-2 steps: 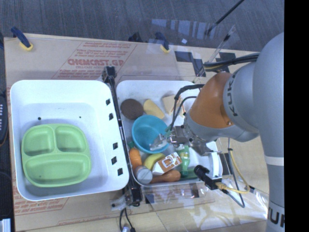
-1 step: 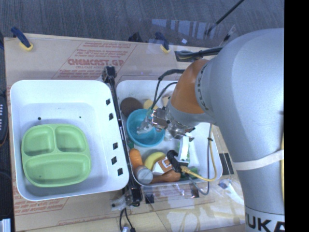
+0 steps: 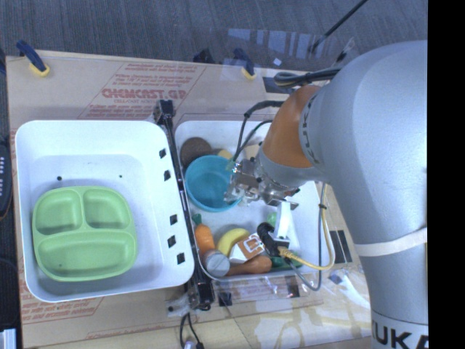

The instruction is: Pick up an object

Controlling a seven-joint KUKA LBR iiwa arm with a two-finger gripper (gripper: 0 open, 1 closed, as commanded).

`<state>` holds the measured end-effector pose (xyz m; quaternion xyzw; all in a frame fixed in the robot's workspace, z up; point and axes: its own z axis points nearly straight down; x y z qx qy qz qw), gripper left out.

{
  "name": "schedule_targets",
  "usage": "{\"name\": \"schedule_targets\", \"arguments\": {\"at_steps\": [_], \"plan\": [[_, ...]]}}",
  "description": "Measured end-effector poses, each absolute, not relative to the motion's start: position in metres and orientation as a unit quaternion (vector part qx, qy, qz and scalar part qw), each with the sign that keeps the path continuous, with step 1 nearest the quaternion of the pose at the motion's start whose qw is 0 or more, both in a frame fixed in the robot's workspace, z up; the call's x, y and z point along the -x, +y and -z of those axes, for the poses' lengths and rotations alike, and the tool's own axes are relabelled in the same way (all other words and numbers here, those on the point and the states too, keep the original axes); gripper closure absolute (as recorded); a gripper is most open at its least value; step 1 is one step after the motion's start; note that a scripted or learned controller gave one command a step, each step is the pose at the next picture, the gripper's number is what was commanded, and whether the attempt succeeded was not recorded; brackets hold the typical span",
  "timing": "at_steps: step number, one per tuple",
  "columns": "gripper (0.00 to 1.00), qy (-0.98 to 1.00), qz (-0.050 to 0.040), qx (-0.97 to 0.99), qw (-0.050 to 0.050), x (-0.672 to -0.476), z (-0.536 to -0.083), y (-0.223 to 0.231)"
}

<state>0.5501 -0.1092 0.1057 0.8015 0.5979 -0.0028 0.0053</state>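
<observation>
Camera view: the grey arm [image 3: 378, 158] reaches over the right bin [image 3: 312, 195], its pincer [image 3: 243, 186] low at the blue bowl's [image 3: 207, 184] right rim; whether it is apart or together I cannot tell. Near that bin's front edge lie a banana [image 3: 232, 240], a carrot [image 3: 204, 237] and a can [image 3: 218, 265]. A green divided plate [image 3: 83, 233] rests in the left bin [image 3: 43, 137] on the desk [image 3: 94, 78].

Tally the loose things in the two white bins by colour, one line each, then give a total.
Green: 1, divided plate in the left bin.
Blue: 1, bowl in the right bin.
Brown: 1, round object behind the bowl.
Yellow: 1, banana.
Orange: 2, carrots.
Others by the gripper are too hidden to sort.
Total: 6 clearly seen.
</observation>
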Motion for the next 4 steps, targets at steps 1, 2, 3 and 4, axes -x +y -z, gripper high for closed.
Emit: {"name": "schedule_targets", "arguments": {"at_steps": [1,2,3,4], "plan": [[0.0,0.6,0.0052,-0.8,-0.001,-0.548,-0.103,-0.105],[1.0,0.601,0.0062,-0.799,0.0,-0.549,-0.113,-0.108],[0.0,0.603,0.0065,-0.798,-0.002,-0.548,-0.112,-0.106],[0.0,0.497,0.0031,-0.868,-0.002,-0.562,-0.091,-0.098]]}}
